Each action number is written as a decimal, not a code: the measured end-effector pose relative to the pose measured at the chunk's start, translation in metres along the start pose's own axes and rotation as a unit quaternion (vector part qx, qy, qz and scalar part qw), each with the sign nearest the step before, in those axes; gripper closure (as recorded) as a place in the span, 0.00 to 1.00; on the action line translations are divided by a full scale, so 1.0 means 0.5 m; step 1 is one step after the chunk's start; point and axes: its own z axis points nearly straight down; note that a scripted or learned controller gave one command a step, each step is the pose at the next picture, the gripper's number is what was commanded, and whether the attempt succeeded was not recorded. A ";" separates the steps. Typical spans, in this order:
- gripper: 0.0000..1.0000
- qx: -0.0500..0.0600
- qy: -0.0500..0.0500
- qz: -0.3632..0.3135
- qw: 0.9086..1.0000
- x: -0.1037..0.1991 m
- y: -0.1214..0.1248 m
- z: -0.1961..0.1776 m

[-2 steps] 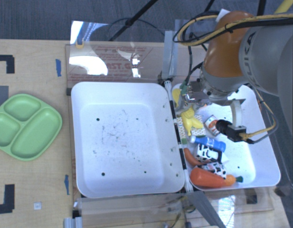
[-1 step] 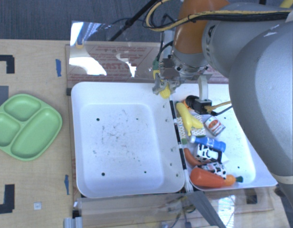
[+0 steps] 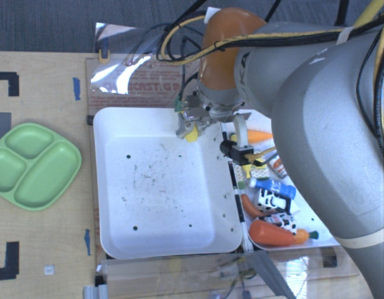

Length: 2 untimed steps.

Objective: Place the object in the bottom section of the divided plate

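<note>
Green and smooth, the plate (image 3: pixel 35 165) sits on the wooden counter (image 3: pixel 55 80) at the far left, well apart from the bins. It has two small parts up top and one long part on the lower right, and nothing lies in any of them. Behind the left bin (image 3: pixel 160 185) there is a shiny see-through sheet (image 3: pixel 135 73) with reddish letters on it, but glare covers most of them and they are too blurry to read. The big grey arm (image 3: pixel 322 104) with its orange band (image 3: pixel 232 36) hides much of the right bin (image 3: pixel 304 220). The gripper (image 3: pixel 190 128) hangs over the top edge of the left bin. A small yellow thing (image 3: pixel 192 136) peeks out at its tip, and it is too small to tell what it is. Whether the fingers are spread or pinching it cannot be made out. The left bin has little dark specks on its floor. In the right bin lie an orange carrot toy (image 3: pixel 276 232), a blue bit (image 3: pixel 272 189), a black and white block (image 3: pixel 269 199) and other small toys, half hidden by the arm.
</note>
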 end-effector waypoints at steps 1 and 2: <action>1.00 -0.004 -0.001 0.094 0.996 0.008 -0.022 0.089; 1.00 -0.014 -0.001 -0.032 0.999 0.074 -0.034 0.092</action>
